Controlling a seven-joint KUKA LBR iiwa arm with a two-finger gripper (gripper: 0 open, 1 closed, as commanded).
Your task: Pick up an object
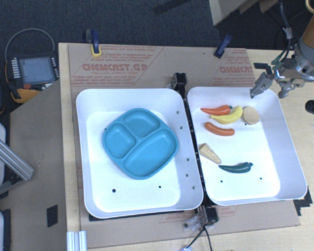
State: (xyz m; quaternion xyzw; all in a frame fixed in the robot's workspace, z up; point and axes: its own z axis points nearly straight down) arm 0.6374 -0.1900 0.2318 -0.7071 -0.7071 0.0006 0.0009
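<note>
Gripper point(272, 86) hangs at the right bin's point(288, 156) 1 o'clock corner, fingers spread, nothing between them. In that bin: orange pepper point(216, 110) touching yellow banana point(228, 116), tan round piece point(251, 115) beside it, sausage point(219, 129), wedge point(210, 153), dark green pepper point(235, 167). Blue divided plate point(140, 143) sits in left bin point(94, 140).

Most of the arm point(311, 41) runs off the right edge, so only its wrist end and the tool point(272, 84) can be seen. The printed red lettering point(114, 67) on the bench point(146, 61) is partly covered by the left bin point(89, 140). The screen of the handheld unit point(35, 69) at far left is too small to read. The yellow piece point(227, 117) partly covers the orange one point(215, 110).
</note>
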